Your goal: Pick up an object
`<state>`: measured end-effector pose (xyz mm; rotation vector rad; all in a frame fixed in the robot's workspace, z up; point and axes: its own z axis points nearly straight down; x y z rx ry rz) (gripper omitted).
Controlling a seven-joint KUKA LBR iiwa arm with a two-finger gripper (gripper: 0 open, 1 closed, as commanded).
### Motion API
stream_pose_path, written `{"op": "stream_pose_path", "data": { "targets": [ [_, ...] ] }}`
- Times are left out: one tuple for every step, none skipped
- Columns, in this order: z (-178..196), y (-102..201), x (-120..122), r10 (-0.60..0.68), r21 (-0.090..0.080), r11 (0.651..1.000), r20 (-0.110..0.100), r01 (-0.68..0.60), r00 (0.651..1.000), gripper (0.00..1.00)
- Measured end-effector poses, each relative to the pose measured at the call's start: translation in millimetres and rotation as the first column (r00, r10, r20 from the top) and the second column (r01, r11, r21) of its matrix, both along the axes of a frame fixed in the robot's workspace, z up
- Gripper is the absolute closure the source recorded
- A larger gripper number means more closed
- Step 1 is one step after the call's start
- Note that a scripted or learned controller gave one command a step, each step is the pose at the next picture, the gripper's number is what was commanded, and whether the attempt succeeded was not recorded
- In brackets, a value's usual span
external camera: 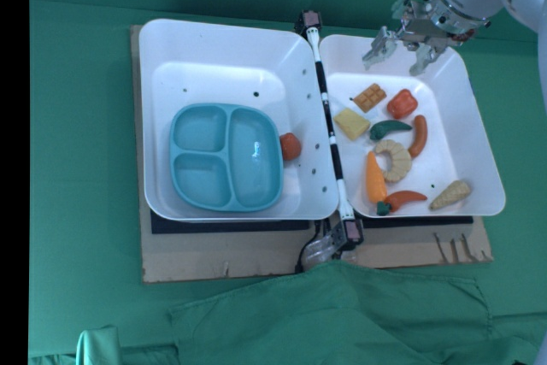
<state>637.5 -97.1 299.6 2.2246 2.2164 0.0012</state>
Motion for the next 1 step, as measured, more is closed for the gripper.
{"op": "stream_pose_path", "data": {
  "targets": [
    [-10.8,9.7,-7.1,0.001,-0.001,1.000,0.002,-0.001,1.000,0.00]
  ]
}}
